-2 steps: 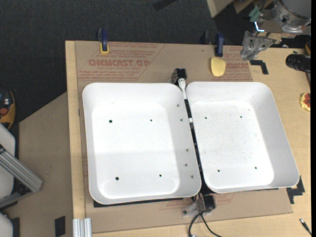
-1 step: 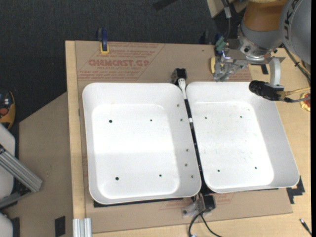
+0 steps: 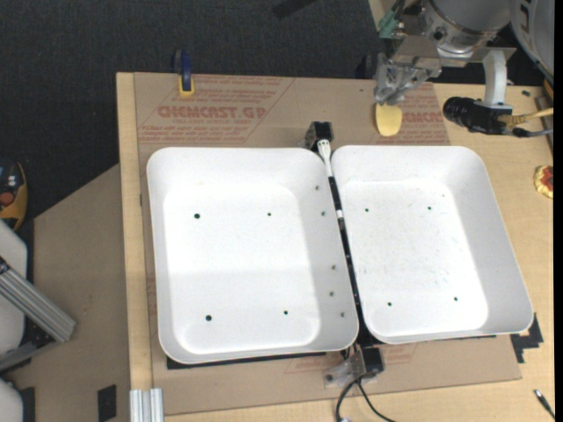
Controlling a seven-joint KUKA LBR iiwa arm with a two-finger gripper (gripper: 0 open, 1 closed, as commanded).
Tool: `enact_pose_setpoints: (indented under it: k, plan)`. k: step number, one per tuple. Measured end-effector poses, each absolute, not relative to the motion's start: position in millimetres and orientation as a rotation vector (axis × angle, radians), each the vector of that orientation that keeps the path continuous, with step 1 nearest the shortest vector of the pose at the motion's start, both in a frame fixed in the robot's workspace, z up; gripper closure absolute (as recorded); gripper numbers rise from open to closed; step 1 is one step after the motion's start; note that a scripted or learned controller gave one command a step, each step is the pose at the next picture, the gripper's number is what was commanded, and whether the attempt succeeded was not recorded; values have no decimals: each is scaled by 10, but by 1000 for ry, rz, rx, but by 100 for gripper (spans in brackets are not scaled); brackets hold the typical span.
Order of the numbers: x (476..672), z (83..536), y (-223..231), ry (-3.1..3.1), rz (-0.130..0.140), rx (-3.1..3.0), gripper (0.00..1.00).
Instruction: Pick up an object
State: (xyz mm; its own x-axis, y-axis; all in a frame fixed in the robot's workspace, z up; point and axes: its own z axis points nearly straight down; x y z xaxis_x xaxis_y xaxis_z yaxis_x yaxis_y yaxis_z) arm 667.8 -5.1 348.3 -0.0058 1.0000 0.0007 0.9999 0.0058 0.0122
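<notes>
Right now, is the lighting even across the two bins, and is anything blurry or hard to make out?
In the camera view, light is uneven: the left bin has a brighter lower band and a greyer upper part, while the right bin looks more uniform. The gripper above the yellow object is slightly soft, so its grasp is unclear.

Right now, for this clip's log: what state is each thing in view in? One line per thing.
tool: above the bench behind the right bin, fingertips at the top of the yellow object.
yellow object: outside both bins, behind the right bin; whether it is lifted, cannot tell.
left bin: flat on the bench, holding no object.
right bin: flat beside the left bin, holding no object.
blue clamp: at the board's back edge.
</notes>
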Motion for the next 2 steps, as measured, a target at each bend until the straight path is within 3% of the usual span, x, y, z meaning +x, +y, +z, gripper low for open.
enact_pose_setpoints:
  k: [1,2]
  plan:
    - [6650,2617,494,2233,-9,2221,100]
    - [6416,3000,467,2221,2,2222,100]
